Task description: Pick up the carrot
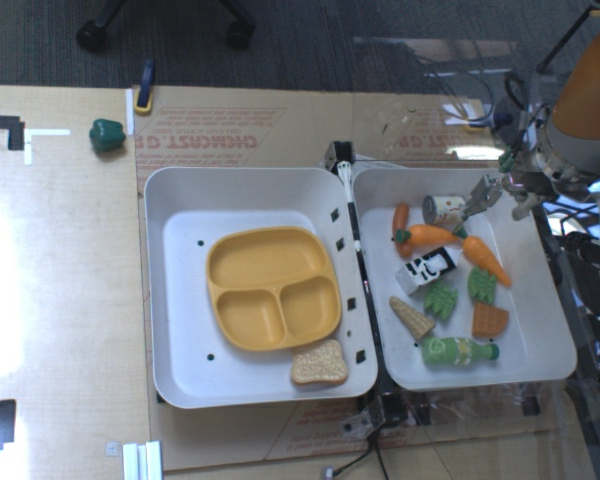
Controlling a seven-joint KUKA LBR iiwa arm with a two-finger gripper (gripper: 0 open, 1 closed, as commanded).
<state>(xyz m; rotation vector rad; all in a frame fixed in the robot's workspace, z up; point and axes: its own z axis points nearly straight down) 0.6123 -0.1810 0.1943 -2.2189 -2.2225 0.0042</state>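
Two orange carrots lie in the right bin [540, 298]. One carrot [435, 236] rests level near the bin's middle with its green top pointing left. The other carrot [487, 261] lies slanted to its right. My gripper [477, 202] hangs over the bin's far part, angled down and to the left. Its tip is just above and right of the level carrot and beside a small tin can [443, 208]. Nothing shows in its hold.
The right bin also holds a red sausage [401, 217], a white card [428, 266], green leafy pieces [441, 300], an orange wedge [489, 320], a cone [412, 318] and a green bottle [460, 350]. In the left bin [170, 268] are a yellow divided plate [272, 288] and a bread slice [319, 365].
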